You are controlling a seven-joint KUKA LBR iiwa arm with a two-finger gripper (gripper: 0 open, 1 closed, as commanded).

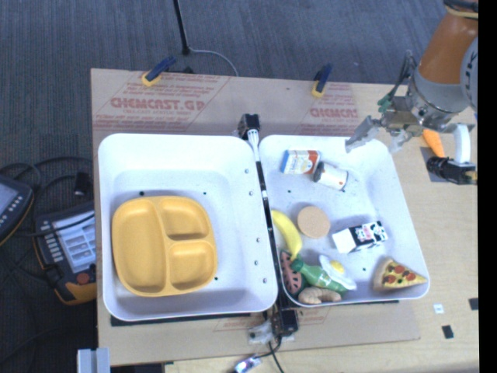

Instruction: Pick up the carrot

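The arm (450,53) is cut off by the right and top edges. The gripper (380,127) is blurred against the bin rim (388,150), so its fingers cannot be made out. The pile (314,278) at the bin's near edge is overlapped, its pieces partly hidden.

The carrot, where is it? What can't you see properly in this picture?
- Carrot: an orange piece sits by the gripper, half hidden behind it and too small to name for sure.
- Gripper fingers: blurred, so open or shut is unclear.
- Arm: cut off by the top right edge.
- Food pile in the right bin: pieces overlap, so the lower ones are partly covered.
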